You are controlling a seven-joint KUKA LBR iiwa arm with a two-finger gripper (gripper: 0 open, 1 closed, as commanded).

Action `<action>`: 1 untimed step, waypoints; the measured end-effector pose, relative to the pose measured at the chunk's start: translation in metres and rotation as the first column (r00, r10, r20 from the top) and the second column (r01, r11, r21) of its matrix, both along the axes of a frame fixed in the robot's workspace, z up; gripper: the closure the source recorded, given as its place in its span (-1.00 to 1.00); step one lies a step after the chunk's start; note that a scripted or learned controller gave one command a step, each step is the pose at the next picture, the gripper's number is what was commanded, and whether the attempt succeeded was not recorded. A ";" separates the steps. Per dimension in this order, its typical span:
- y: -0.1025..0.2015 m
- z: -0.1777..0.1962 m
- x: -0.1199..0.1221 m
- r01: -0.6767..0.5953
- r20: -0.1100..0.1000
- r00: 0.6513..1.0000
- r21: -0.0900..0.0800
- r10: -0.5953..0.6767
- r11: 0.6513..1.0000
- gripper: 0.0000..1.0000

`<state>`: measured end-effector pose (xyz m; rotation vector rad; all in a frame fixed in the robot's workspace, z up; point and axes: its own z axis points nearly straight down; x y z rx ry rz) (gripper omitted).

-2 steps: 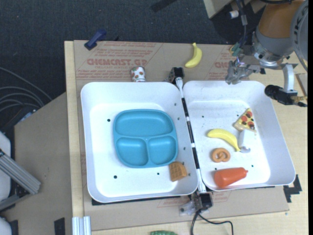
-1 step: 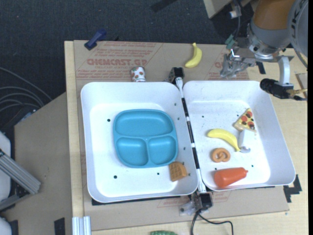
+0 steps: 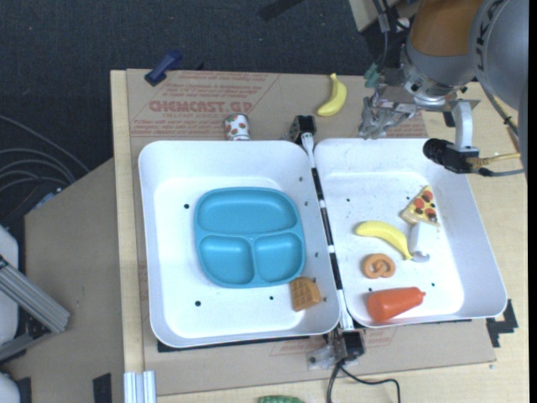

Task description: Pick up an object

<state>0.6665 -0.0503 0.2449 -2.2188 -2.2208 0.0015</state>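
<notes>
Nearest, an orange carrot (image 3: 394,302) lies in the right bin (image 3: 470,225), well apart from the pincer (image 3: 379,122) at the far rim; whether its fingers are apart I cannot tell.

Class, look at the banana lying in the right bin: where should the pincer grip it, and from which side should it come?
Grip the banana at its thick middle, coming straight down from above. It lies flat on the bin floor, curving, so close across its narrow width. A pretzel lies just below it, so keep to the middle.

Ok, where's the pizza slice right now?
The pizza slice lies in the right bin, near its upper right, just above and right of the banana.
</notes>
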 end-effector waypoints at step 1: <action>0.000 0.000 0.000 0.000 0.000 1.000 -0.001 0.000 1.000 -1.00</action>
